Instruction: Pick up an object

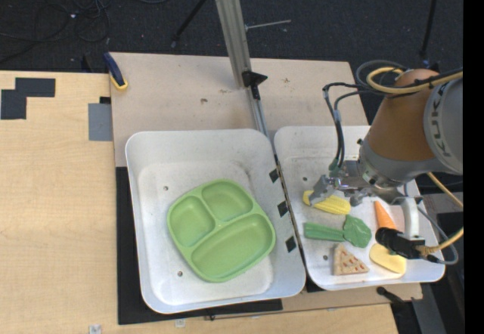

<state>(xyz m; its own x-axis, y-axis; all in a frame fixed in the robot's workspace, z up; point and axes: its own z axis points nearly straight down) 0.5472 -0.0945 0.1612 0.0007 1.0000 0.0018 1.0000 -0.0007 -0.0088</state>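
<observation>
Two white bins: left bin holds one green tray. Right bin, lower right of frame: one yellow corn, long axis left-right, under gripper; claw state unclear.

Light: even, moderately bright, probably from overhead
Shadows: soft, faint beneath the white bins
Glare: none on the tabletop
Focus: slightly soft, grainy
Background: dark floor
</observation>
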